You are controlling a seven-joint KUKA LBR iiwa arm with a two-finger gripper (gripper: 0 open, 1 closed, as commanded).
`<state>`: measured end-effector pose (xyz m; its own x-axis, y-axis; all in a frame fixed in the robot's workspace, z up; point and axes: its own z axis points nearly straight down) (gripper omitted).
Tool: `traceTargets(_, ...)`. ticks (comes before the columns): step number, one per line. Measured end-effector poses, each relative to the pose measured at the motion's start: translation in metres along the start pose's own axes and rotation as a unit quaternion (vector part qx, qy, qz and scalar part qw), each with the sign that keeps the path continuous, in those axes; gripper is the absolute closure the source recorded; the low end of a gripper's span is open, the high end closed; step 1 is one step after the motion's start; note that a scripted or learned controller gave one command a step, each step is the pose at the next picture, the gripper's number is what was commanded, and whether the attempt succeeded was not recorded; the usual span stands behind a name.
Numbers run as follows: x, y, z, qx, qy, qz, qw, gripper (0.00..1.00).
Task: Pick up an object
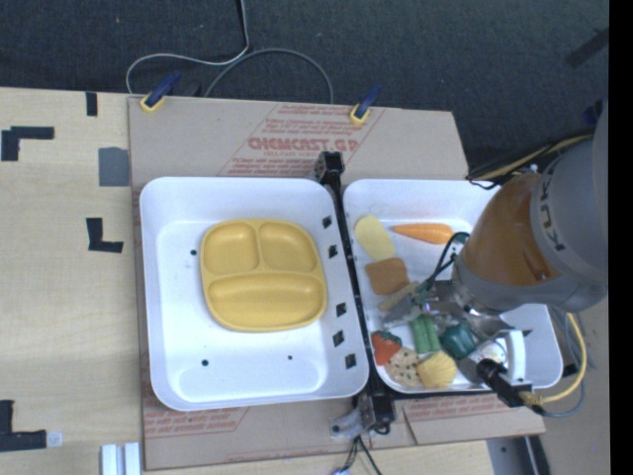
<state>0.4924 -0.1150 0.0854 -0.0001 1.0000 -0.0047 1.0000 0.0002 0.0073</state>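
Observation:
The right bin [425, 189] holds several small items: an orange carrot [423, 233], a pale yellow piece [374, 236], a brown block [388, 275], a green piece [425, 335], a teal piece [460, 342], a red piece [386, 346], a speckled cracker-like piece [404, 366] and a yellow lemon-like piece [437, 370]. My gripper [420, 307] hangs low over the middle of this pile, just right of the brown block and above the green piece. The arm's orange band [506, 240] hides the bin's right part. Nothing is visibly held.
In the left bin [150, 265] lies a yellow divided plate [263, 273]. A black divider [341, 265] runs between the bins. Both bins rest on a cardboard sheet [297, 142] held by two clamps. Cables trail near the bin's lower right corner [504, 379].

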Motion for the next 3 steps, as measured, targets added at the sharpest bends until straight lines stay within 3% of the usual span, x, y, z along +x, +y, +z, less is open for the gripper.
traceTargets(1,-0.002,0.001,-0.012,-0.001,-0.001,0.001,1.0,1.0)
traceTargets(2,-0.037,0.009,-0.12,-0.002,0.0,0.0,1.0,1.0)
traceTargets(3,0.013,0.059,-0.128,0.002,0.003,-0.004,1.0,1.0)
